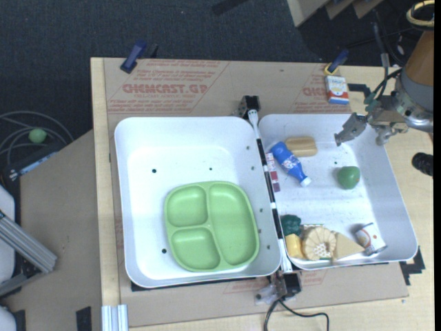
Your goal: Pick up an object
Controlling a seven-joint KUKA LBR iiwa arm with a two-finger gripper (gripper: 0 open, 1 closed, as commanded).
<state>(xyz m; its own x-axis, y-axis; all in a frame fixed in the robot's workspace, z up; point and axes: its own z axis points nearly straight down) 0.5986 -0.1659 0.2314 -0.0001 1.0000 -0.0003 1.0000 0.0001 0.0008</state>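
Over the right bin (pixel 396 185), the end effector (pixel 365 126) hovers with fingers spread, nothing between them, poised above loose objects; the green ball (pixel 349 177) sits just below, within reach.

A green divided plate (pixel 209 225) lies in the left bin (pixel 138 157); blue clamps (pixel 134 56) grip the board's far edge.

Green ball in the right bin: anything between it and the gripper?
Nothing visible. The gripper hangs over the right bin's far side; the green ball lies on bare bin floor nearer the camera. The blue bottle sits off to its left.
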